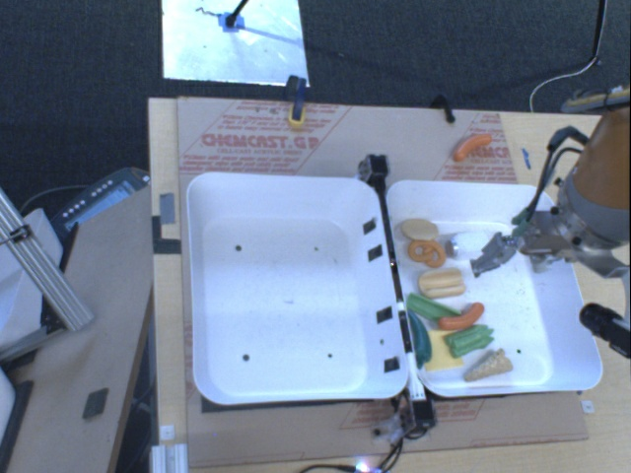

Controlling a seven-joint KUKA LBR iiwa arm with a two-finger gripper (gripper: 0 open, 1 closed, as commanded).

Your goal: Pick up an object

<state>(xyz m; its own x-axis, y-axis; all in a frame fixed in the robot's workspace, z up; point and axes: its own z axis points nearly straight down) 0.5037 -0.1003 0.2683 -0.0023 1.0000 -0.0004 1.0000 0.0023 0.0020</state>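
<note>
Cone (pixel 488 365) at front; pretzel (pixel 428 253) just left of claw (pixel 487 260).

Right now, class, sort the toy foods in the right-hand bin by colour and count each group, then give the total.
Tan or brown: 4 — bun, pretzel, roll, cone-shaped piece
Green: 3 —
Orange: 1 — sausage
Yellow: 1 — flat slice
Total: 9
</note>
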